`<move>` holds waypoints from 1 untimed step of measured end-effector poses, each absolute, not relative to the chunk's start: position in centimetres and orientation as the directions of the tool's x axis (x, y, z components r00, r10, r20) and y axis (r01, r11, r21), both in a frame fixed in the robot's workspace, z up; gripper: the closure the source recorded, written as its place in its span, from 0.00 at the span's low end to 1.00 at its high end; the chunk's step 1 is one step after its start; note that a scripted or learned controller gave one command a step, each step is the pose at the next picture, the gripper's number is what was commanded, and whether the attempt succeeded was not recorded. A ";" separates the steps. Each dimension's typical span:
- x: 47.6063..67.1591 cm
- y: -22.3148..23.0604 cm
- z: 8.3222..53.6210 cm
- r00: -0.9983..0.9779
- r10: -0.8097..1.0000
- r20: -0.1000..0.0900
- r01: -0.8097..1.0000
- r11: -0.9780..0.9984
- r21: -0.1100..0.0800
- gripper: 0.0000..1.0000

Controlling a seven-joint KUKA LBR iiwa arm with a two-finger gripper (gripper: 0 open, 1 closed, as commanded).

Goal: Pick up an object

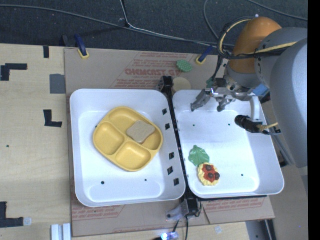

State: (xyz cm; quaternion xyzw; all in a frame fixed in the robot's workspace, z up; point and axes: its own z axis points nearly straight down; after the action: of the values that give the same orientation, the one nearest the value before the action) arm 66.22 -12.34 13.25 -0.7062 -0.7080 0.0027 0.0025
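- The grey arm with the orange band reaches in from the right; its claw hangs over the far edge of the right shallow white bin, fingers spread apart and gripping nothing.
- A green toy leaf and a small yellow pizza slice with red toppings lie just beside each other near that bin's near-left part, well apart from the claw.
- The left shallow white bin holds a yellow divided plastic plate with a tan toast slice resting on it.
- Both bins sit on a cardboard-covered table.
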 end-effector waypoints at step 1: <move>66.2 -12.2 8.2 -0.003 1.000 -0.002 1.000 0.003 -0.001 0.00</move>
State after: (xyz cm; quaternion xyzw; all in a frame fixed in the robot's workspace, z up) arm 66.20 -12.24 8.19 -0.7061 -0.7081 0.0010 -0.0006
